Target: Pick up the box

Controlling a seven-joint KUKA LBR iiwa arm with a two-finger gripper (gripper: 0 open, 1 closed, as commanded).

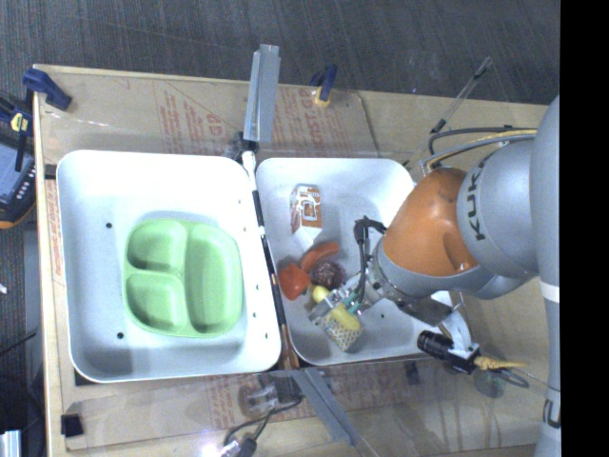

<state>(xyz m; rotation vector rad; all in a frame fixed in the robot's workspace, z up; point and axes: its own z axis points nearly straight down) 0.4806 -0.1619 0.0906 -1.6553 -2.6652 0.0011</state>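
Box (306,208) lay flat at the right bin's (381,174) far end, light stiff carton, I'd pinch its long edges; gripper (344,305) sat over the food toys (314,272), couldn't tell jaw state.

Grey arm (514,208), rounded glossy casing; broad orange band (428,231) above wrist; black "KUKA" lettering on grey shell; thin black cables looping beside orange section.

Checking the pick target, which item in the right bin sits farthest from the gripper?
The box, orange and white, lying alone near the right bin's far wall. The red, dark and yellow items cluster right by the gripper.
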